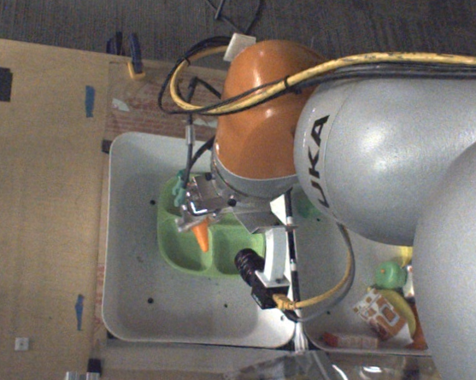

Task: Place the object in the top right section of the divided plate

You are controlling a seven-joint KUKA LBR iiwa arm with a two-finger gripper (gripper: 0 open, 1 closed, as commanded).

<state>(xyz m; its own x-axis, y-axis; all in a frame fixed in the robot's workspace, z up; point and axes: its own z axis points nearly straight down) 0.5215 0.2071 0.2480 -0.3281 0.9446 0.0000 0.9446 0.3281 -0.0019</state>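
Observation:
A green divided plate (180, 251) lies in the left white bin (123, 283), partly hidden under the arm's wrist. My gripper (197, 216) hangs over the plate's middle, below the orange band. A small orange carrot-shaped object (202, 237) sticks out from between its metal fingers, pointing down at the plate's surface near a divider. The plate's far sections are hidden by the wrist and gripper body.
The right bin (331, 347) holds a green apple-like toy (391, 273), a yellow banana (404, 310), a small printed box (374, 309) and a red flat item (349, 339). Black and yellow cables (293, 302) hang beside the plate. The big grey arm covers the upper right.

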